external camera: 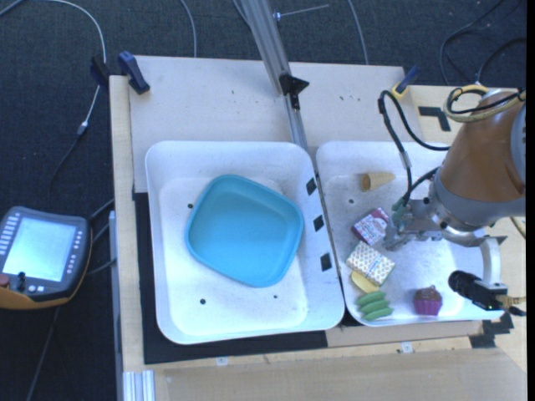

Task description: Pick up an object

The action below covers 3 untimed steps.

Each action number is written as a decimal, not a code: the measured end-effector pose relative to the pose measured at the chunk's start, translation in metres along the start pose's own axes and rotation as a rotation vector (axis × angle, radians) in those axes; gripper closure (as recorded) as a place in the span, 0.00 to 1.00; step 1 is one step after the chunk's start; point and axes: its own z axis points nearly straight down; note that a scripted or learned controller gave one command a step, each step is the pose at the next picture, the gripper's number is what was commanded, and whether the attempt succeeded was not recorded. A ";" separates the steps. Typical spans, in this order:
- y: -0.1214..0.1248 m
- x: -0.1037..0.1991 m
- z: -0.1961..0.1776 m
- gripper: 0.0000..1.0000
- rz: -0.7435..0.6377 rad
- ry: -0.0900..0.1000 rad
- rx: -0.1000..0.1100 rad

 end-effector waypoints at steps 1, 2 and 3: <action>-0.001 0.003 -0.042 1.00 0.000 0.000 -0.003; -0.001 0.003 -0.037 1.00 0.000 0.000 0.002; 0.027 0.053 -0.050 1.00 -0.005 0.001 0.000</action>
